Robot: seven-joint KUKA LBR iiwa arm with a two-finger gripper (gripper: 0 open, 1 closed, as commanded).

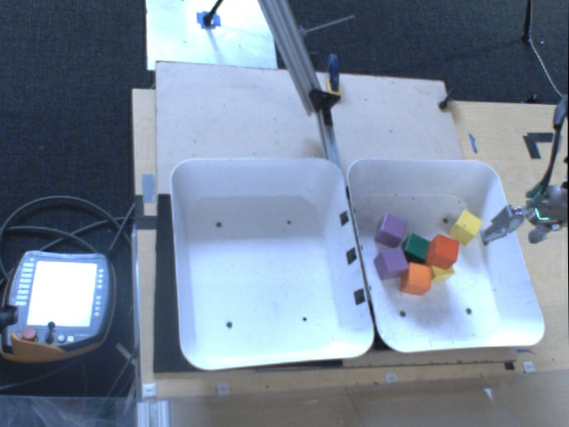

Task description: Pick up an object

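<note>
Camera view, looking down at a slant: you have a small cluster of blocks in the right bin [524,314], gathered a little right of that bin's left wall. Note two purple blocks, the upper one [390,229] just above the lower one [389,262], a green block [416,246] between them and the red-orange block [443,251], and an orange block [415,278] at the near side of the cluster, touching its neighbours. A yellow block [441,273] peeks out under the red-orange one, mostly hidden. A second yellow block [465,226] sits apart, up and to the right, nearest the tool. The gripper [494,227] enters from your right, over the bin's right rim, its tip just beside that yellow block; you cannot tell from this view whether it touches it. How far the tool is parted cannot be told here, and nothing is seen gripped in it. The left bin [191,265] stands side by side with the right one, their walls touching along the middle. Both rest on a pale board [240,105] atop the bench. A slanted metal rail [289,38] crosses the board above the bins. A teach pendant [58,305] with a lit screen lies on the dark floor at far left, cables looped round it.
</note>
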